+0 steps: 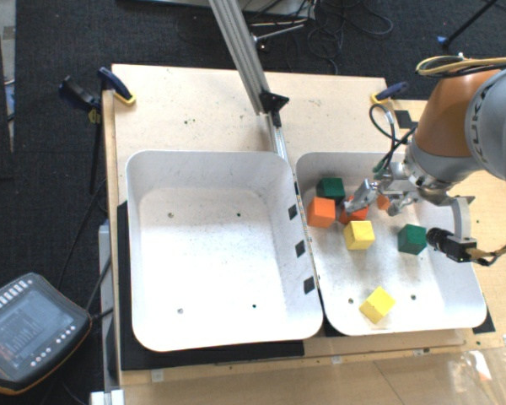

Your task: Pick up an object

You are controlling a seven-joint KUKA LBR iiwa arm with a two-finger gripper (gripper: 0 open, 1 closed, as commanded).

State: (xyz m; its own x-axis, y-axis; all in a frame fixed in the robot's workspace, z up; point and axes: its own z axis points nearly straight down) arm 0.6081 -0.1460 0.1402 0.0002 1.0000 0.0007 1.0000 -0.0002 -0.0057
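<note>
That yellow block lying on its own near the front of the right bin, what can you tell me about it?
The small yellow cube-shaped block looks solid, plain and matte, perhaps foam or painted wood. It lies on the floor of the right shallow white bin, near that bin's front edge, turned cornerwise to the bin's sides so it looks like a diamond. Nothing touches it but the bin floor. The other blocks lie apart from it, farther back, and so does the robot's gripper.
</note>
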